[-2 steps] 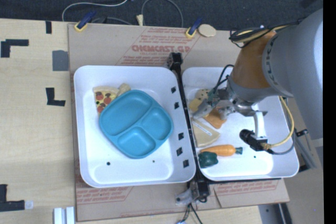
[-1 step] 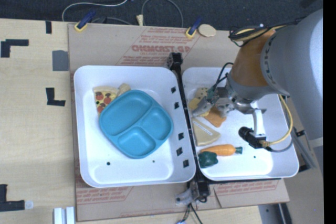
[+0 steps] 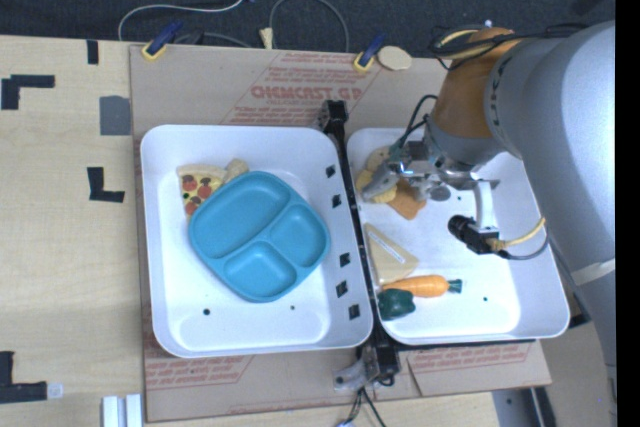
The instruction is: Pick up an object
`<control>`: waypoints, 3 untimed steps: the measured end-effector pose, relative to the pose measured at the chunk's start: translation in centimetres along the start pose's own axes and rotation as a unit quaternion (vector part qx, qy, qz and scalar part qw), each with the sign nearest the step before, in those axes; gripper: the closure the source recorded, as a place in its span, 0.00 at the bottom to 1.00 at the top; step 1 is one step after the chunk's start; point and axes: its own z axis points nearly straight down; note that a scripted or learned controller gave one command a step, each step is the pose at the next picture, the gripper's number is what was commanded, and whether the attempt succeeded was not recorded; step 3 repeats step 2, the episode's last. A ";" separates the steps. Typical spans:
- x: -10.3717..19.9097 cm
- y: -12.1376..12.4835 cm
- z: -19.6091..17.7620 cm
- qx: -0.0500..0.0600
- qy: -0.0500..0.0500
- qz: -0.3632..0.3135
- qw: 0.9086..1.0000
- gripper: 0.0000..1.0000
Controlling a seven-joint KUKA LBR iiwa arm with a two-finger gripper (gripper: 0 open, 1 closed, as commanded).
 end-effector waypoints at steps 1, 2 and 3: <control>-1.0 3.1 0.0 0.000 0.001 -0.001 1.000 0.00; -1.0 3.1 -1.1 -0.002 -0.001 -0.001 1.000 1.00; -1.0 3.1 -1.1 -0.002 -0.001 -0.001 1.000 1.00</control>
